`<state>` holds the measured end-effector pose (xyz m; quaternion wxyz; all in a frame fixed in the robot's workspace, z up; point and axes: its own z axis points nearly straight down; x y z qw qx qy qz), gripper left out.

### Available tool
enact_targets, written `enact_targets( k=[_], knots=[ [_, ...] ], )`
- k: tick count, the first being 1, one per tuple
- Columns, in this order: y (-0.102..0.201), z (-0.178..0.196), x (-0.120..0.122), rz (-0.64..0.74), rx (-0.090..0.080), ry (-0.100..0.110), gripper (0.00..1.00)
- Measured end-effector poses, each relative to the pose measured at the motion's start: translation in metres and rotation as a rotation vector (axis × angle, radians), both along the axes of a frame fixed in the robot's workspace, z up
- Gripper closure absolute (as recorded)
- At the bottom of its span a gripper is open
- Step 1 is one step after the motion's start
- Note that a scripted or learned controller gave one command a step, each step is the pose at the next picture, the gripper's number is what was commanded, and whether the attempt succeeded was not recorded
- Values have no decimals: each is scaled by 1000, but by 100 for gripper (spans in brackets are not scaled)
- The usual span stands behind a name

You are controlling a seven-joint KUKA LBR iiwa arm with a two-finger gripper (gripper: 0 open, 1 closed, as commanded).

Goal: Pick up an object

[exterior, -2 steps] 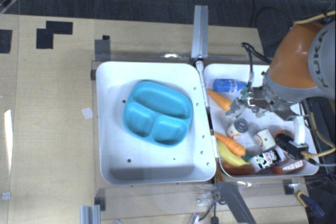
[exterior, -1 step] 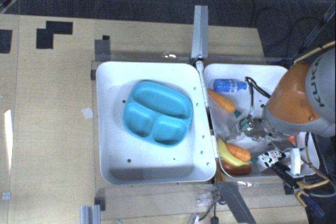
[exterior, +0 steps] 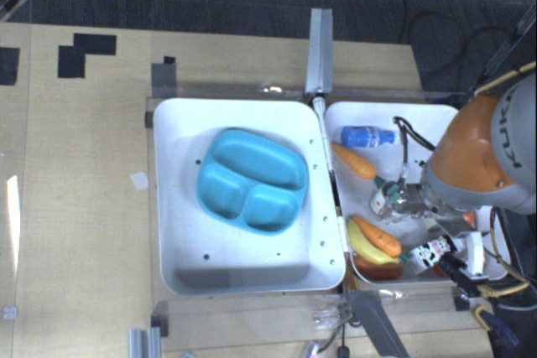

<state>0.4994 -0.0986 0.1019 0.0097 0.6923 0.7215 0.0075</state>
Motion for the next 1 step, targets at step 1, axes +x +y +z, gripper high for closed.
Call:
enact_targets(
  k=[1],
  knots=[
    [133, 83, 0, -154, 6, 19, 100]
  ],
)
